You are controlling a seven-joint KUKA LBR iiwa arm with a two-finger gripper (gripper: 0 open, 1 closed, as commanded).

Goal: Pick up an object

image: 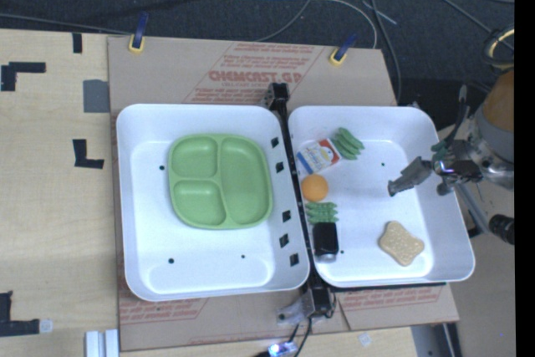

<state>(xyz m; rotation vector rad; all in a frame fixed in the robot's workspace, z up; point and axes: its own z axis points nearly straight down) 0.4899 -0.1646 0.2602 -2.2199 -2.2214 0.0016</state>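
Two white bins sit side by side on a brown board with red writing that says "CHEMCAST GP".

The left bin holds a green plate. The right bin holds a packet, green beans, an orange ball, a black block and a tan sponge. The gripper hangs over the right bin, holding nothing; I cannot tell how open it is.

orange ball, tan biscuit, right bin
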